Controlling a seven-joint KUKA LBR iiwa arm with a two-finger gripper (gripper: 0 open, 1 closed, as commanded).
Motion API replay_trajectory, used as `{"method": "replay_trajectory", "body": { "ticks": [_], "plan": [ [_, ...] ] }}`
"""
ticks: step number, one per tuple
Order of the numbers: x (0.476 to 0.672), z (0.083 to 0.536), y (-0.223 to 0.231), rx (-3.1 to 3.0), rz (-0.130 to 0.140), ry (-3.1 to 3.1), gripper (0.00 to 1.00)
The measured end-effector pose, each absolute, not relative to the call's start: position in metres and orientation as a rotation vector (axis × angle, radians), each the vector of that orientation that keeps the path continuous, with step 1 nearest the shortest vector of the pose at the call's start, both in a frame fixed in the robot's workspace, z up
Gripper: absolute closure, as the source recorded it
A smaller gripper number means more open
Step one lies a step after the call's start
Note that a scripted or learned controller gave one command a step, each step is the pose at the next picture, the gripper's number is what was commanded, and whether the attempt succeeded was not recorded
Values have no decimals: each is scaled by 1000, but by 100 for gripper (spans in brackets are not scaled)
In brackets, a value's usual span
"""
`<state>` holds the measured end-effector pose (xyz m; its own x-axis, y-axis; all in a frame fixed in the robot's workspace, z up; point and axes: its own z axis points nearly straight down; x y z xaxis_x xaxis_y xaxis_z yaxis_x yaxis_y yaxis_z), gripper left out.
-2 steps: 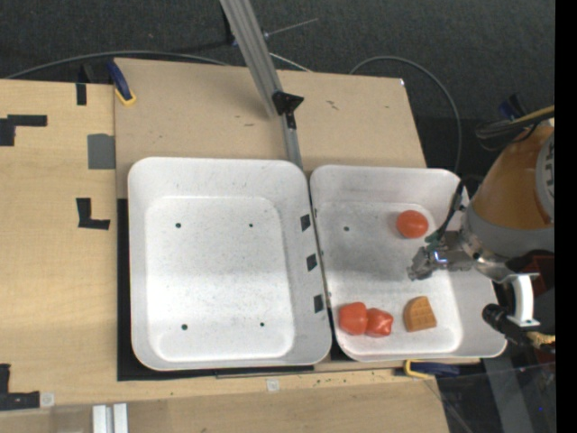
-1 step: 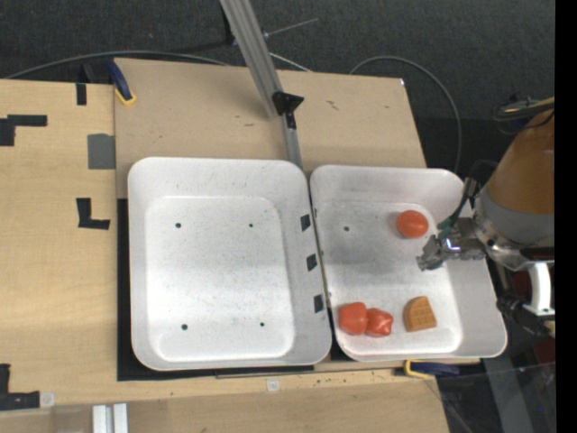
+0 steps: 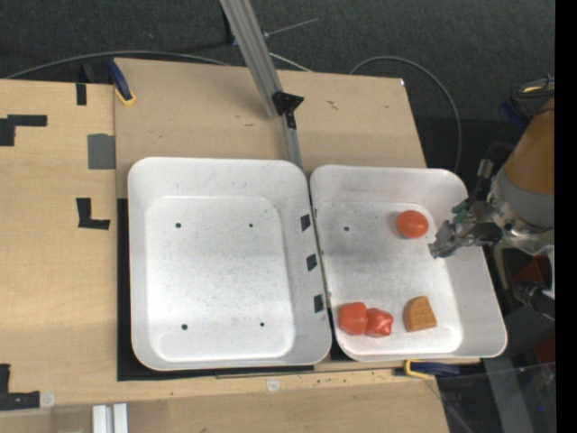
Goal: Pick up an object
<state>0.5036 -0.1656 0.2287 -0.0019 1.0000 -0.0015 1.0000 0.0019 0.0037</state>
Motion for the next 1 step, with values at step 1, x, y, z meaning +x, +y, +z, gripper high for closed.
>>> {"method": "replay_trajectory", "body": {
  "ticks": [1],
  "plan": [
    [527, 234, -108, 2214, 2, 2231, 100]
  ]
}}
